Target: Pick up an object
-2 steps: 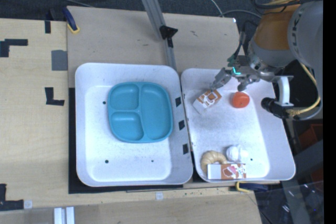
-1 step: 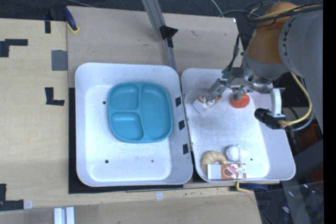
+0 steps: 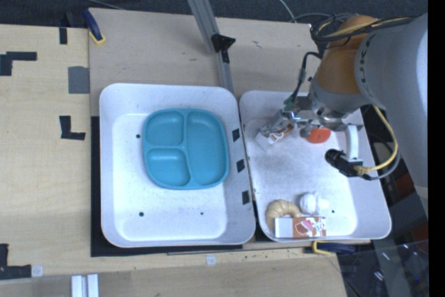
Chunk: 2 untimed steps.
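The end effector (image 3: 278,130) hangs low over the upper left part of the right bin (image 3: 372,219), reached in from the right; whether it is spread or pressed together cannot be told, as the view is too blurred there. In the left bin (image 3: 118,219) a blue divided plate (image 3: 185,148) lies flat. In the right bin, a small orange-red object (image 3: 319,135) sits just right of the end effector. Near that bin's front wall lie a croissant (image 3: 281,209), a white object (image 3: 311,203) beside it, and a small box (image 3: 301,226) touching the croissant. Both bins rest on the table (image 3: 42,170).
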### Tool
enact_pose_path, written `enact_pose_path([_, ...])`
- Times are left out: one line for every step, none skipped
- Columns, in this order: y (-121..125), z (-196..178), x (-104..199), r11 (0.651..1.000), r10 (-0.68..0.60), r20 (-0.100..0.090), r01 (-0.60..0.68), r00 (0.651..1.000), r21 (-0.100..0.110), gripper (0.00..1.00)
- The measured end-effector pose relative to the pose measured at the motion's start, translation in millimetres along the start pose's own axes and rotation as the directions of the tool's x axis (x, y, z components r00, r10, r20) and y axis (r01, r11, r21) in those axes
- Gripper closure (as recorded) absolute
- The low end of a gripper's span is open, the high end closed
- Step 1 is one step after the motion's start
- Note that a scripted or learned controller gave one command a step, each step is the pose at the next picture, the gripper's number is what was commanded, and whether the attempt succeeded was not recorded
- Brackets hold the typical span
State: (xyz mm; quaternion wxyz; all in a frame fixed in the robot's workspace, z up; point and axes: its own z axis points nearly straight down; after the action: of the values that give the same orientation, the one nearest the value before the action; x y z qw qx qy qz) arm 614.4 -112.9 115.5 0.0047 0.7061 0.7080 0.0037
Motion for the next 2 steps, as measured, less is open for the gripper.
enact_pose_path([4, 5, 1, 1.000, 0.000, -0.001, 0.000, 1.000, -0.007, 0.00])
enact_pose_path([5, -5, 1, 1.000, 0.000, -0.001, 0.000, 1.000, -0.009, 1.00])
